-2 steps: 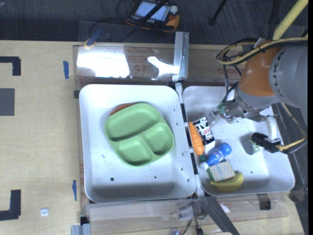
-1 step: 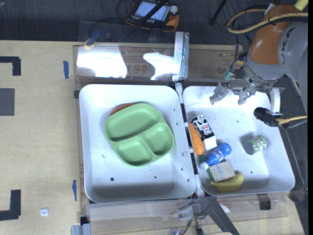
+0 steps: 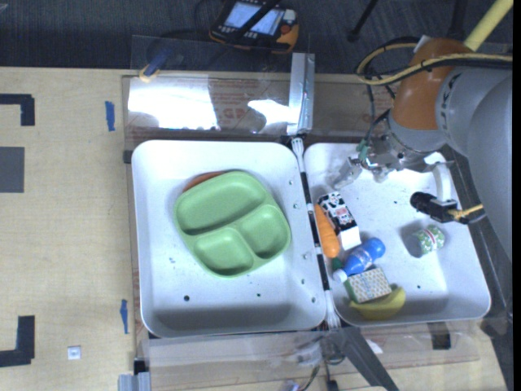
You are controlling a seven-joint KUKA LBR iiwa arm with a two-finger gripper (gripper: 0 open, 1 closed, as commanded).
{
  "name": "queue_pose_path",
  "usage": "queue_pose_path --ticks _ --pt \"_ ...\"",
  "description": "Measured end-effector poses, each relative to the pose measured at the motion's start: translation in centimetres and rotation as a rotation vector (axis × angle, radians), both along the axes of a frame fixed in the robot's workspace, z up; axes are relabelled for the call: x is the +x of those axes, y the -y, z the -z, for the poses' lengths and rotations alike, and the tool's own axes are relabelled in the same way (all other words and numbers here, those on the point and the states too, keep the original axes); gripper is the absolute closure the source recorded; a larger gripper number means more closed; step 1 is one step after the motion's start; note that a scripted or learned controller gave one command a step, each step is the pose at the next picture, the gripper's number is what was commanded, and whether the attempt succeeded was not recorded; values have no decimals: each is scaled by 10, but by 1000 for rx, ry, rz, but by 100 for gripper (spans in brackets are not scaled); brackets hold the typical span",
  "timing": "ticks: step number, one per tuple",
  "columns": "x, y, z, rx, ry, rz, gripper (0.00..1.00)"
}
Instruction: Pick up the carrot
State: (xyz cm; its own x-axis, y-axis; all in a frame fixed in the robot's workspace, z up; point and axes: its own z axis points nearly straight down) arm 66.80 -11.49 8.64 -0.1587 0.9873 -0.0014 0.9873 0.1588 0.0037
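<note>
Hanging over right bin (image 3: 389,212): end effector (image 3: 365,162) | aperture cannot tell | clear of carrot (image 3: 327,233)

A green divided plate (image 3: 232,222) is lying in my left bin (image 3: 155,218). In my right bin (image 3: 456,292), a blue toy (image 3: 364,255) is resting beside a speckled block (image 3: 370,283), which is sitting on a banana (image 3: 391,304). A green-white ball (image 3: 429,239) is sitting apart.

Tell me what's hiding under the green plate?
Something reddish-orange peeks out at the back edge of the green plate. The plate covers the rest, so I cannot tell what it is.
</note>
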Motion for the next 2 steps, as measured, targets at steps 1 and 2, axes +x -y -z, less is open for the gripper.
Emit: queue_pose_path --ticks 1,2 --pt "-22 -79 -99 1 -2 273 0" --pt "-106 -97 -98 2 -6 315 0"
